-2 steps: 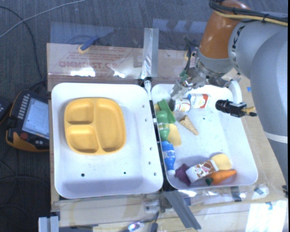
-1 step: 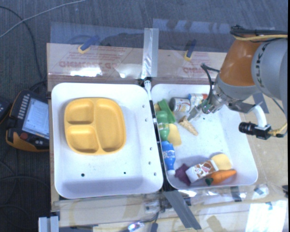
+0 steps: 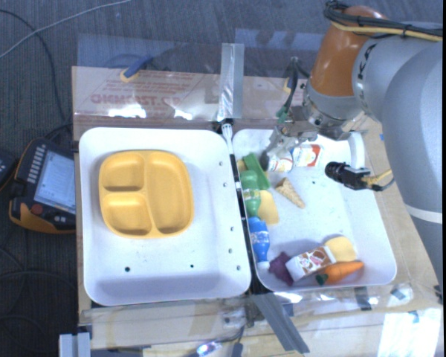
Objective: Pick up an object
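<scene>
yellow tray (image 3: 144,193): a divided plate lying in the middle of the left bin (image 3: 97,274), well apart from the arm, so it poses no risk to this pick.
divider: the two bins meet along a raised rim; a row of toys is packed against it on the right bin's (image 3: 372,236) left edge, so anything nudged there could jam or tip onto the rim.
green piece (image 3: 254,171): lies at the top of that row, just beside the gripper's reach; a slanted approach could clip it rather than grasp it.
yellow piece (image 3: 267,205) and blue bottle (image 3: 259,238): lie further down the same row, close together, likely to shift as a clump if one is pushed.
gripper (image 3: 280,155): low over the right bin's far left corner, near the small white carton; whether it is released or clenched cannot be told, and nothing is plainly seen between its tips.
white carton (image 3: 305,155): the likely target, lying near the bin's far edge, just beside the gripper; being small and light, it may skid toward the wall or get pinched only by a corner and drop.
cone (image 3: 288,191): lies nearer the bin's middle, close enough to be knocked if the arm sweeps.
near corner cluster: juice box (image 3: 309,263), carrot (image 3: 340,271), yellow lump (image 3: 340,247) and purple piece (image 3: 281,266) crowd together, well apart from the gripper, safe for now.
overall risk: an empty closure, judged likely in this clutter.
</scene>
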Action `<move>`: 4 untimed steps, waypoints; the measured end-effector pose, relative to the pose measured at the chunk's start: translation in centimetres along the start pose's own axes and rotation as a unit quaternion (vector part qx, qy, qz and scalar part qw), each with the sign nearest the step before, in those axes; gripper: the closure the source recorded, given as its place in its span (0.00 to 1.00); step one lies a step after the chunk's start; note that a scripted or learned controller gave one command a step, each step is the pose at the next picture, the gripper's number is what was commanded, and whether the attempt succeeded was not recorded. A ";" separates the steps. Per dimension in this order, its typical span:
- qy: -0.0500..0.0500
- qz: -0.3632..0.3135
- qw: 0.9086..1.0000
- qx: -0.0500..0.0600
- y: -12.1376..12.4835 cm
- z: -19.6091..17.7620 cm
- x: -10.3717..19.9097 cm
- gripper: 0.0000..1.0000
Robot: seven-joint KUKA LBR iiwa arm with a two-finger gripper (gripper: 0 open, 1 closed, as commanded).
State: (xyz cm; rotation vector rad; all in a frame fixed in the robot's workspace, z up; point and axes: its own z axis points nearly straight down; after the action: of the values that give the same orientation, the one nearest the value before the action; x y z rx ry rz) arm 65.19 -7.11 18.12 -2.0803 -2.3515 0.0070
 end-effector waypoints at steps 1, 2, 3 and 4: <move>-0.001 -0.080 0.997 0.000 -5.4 -2.8 0.8 1.00; 0.000 -0.216 0.976 -0.001 0.0 -1.4 2.4 1.00; 0.001 -0.085 0.996 0.000 -6.5 0.1 1.3 1.00; 0.002 0.026 1.000 0.001 -14.3 -0.6 0.4 1.00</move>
State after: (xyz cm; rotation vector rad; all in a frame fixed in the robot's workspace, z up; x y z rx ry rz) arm 51.00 -8.49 18.77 -2.1375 -2.2943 0.0042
